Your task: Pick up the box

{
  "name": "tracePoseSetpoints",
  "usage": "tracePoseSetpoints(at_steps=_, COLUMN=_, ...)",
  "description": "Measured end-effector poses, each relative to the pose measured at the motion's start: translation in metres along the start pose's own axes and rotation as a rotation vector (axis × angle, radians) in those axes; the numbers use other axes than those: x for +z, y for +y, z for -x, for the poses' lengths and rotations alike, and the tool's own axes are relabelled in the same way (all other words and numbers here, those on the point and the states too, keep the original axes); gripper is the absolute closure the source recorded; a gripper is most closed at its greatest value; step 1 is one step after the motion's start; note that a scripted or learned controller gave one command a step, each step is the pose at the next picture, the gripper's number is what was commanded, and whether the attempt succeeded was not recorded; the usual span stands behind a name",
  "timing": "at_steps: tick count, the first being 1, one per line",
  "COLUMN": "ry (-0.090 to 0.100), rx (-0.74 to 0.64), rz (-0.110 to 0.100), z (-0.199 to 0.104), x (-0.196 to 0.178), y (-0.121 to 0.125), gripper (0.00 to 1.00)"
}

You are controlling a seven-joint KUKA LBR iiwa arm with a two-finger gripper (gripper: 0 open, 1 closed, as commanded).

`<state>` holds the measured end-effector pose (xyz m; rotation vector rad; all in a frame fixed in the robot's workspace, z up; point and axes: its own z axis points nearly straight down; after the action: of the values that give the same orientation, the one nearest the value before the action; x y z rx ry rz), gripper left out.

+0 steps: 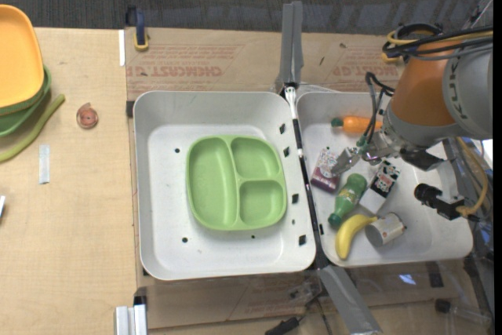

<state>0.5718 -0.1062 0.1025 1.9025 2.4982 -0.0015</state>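
Bright even overhead light, soft shadows, mild glare, slightly soft focus

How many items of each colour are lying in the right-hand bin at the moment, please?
Green: 1, the bottle
Yellow: 1, the banana
Orange: 1, the carrot
Purple: 1, the box
Grey: 1, the can
Black and white: 1, the small carton
Total: 6

The arm hides part of the bin, so more could lie under it.

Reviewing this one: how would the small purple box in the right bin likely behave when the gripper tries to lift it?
The small purple box looks like light, stiff cardboard, so it probably lifts easily. It lies flat, so it should slide rather than roll. The green bottle lies close beside it and may get nudged.
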Motion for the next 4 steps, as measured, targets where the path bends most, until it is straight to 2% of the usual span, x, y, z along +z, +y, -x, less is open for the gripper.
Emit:
tracePoseSetpoints(at_steps=1, ry=0.002, rx=0.231, rz=-0.003, z=0.059, x=0.011, y=-0.076, gripper=0.0)
tracePoseSetpoints(at_steps=2, ry=0.001, rx=0.326, rz=-0.002, z=0.011, x=0.01, y=-0.021, gripper=0.0)
tracePoseSetpoints(at_steps=3, ry=0.002, rx=0.367, rz=-0.004, z=0.04, x=0.012, y=-0.073, gripper=0.0)
tracePoseSetpoints(at_steps=4, ry=0.001, rx=0.515, rz=-0.003, z=-0.001, x=0.012, y=-0.043, gripper=0.0)
